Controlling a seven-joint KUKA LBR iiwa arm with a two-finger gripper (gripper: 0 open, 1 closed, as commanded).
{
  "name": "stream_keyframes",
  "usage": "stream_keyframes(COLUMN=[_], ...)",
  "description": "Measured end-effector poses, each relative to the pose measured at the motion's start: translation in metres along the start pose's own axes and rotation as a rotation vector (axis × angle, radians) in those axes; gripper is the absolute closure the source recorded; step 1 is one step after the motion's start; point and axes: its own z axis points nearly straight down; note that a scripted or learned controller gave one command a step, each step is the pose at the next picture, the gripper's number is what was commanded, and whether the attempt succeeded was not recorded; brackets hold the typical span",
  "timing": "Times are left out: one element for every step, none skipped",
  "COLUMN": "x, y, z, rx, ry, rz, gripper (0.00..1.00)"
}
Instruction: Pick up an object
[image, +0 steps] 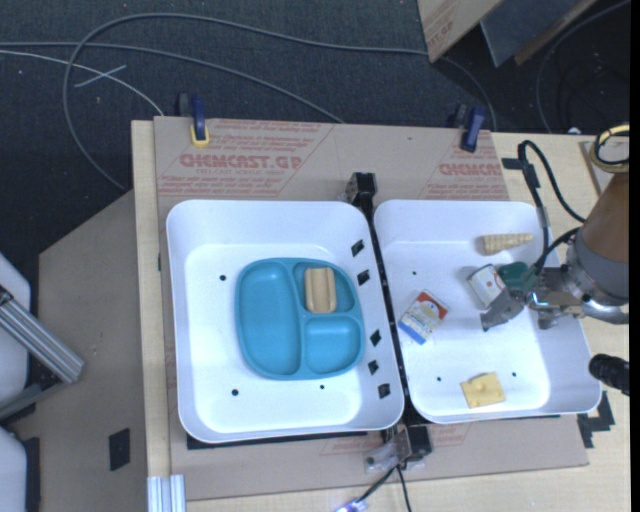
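In the right bin (440, 230), my gripper (523, 317) hangs low over the floor near the right side. Its two dark fingers stand apart and open, with bare bin floor between them. A small white and green object (489, 282) lies just beyond the left finger (497, 316); whether they touch is unclear. A tan ridged piece (505, 242) lies farther back. A red, white and blue packet (422, 317) rests to the gripper's left. Toward the bin's front edge lies a yellow block (482, 390).
The left bin (200, 300) holds a blue divided plate (275, 320) with a tan block (319, 289) in its upper right compartment. A black divider with clips (375, 300) runs between the bins. A cable (540, 200) loops behind the wrist.
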Motion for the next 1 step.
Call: stream_keyframes(x=[0.0002], y=[0.0027], z=[-0.0051], rx=[-0.011], ry=[-0.002], rz=[-0.003], gripper=[0.0])
